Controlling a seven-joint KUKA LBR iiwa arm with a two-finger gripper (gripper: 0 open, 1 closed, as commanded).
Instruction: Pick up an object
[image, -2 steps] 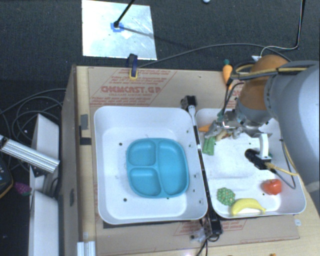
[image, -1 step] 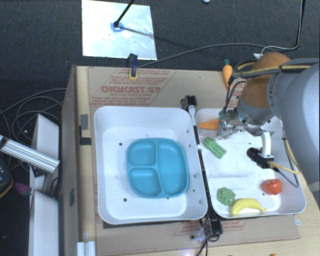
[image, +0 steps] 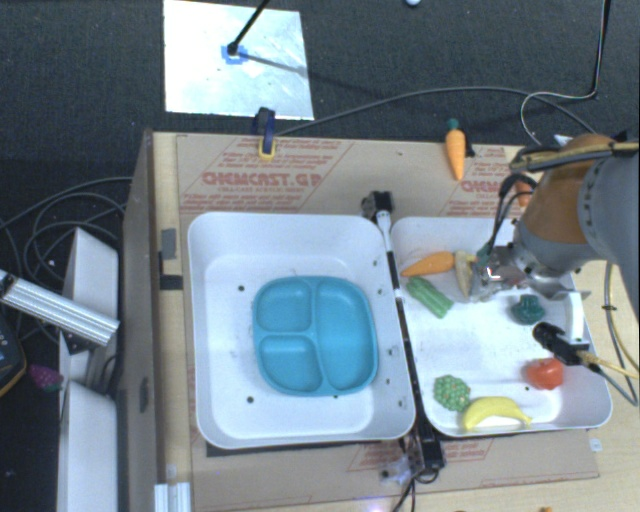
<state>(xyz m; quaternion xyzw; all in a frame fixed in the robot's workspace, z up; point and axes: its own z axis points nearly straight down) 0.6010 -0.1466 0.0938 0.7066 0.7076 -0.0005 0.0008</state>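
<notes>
The left bin (image: 215, 300) on the table (image: 300, 170) holds a blue divided plate (image: 315, 335). In the right bin (image: 590, 405), from left to right, lie an orange carrot (image: 428, 264), a green block (image: 430, 297), a green bumpy piece (image: 451, 391), a yellow banana (image: 494, 411), a dark teal piece (image: 526, 309) and a red tomato (image: 544, 373). The hand (image: 482, 276) sits low just beside the carrot's right end; whether it is apart or together I cannot tell. Nothing visibly sits in it. The carrot and block lie close together near the bin wall, so a closing grip could nudge one aside or catch both, and the rounded carrot may slip free.
</notes>
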